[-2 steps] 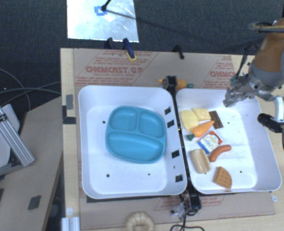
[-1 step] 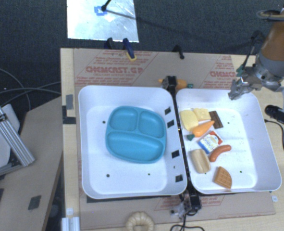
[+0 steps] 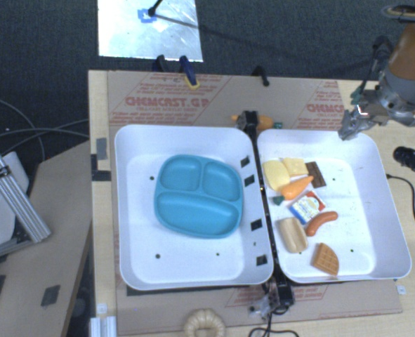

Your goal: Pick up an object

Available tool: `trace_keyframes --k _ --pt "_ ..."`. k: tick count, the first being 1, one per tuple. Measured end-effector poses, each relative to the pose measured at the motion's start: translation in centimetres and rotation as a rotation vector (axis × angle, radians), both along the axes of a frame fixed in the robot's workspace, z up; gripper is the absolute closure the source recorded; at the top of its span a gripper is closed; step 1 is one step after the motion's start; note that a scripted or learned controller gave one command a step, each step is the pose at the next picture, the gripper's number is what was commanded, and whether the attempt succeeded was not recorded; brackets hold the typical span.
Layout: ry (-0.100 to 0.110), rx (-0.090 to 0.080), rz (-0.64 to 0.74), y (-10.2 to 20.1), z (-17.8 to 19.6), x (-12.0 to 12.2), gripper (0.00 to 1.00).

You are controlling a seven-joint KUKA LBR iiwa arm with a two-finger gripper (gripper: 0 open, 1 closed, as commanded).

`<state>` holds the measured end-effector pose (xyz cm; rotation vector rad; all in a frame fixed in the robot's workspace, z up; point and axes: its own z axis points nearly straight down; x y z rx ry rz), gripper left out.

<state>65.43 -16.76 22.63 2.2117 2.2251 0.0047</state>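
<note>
The right bin (image 3: pixel 376 188) holds several toy foods: two yellow cheese pieces (image 3: pixel 284 168), a brown chocolate bar (image 3: pixel 314 174), an orange carrot (image 3: pixel 296 186), a small white, red and blue packet (image 3: pixel 307 206), a red sausage (image 3: pixel 322 221), a tan bread roll (image 3: pixel 292 235) and a waffle wedge (image 3: pixel 326 258). My gripper (image 3: pixel 350 127) hangs over the bin's far right corner, up and to the right of the food, touching none of it. A blue divided plate (image 3: pixel 199 195) lies in the left bin (image 3: pixel 137 209).
A black divider (image 3: pixel 262 202) runs between the bins. Behind them sit a small orange object (image 3: pixel 265 123) and a blue clamp (image 3: pixel 188 74) on the cardboard sheet. A shiny panel (image 3: pixel 149 20) lies at the back, a beige ring (image 3: pixel 204 323) at the front edge.
</note>
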Motion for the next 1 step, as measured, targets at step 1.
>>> trace_keyframes --k 1 --pt "0.005 0.002 0.002 5.07 -1.02 -1.59 1.00"
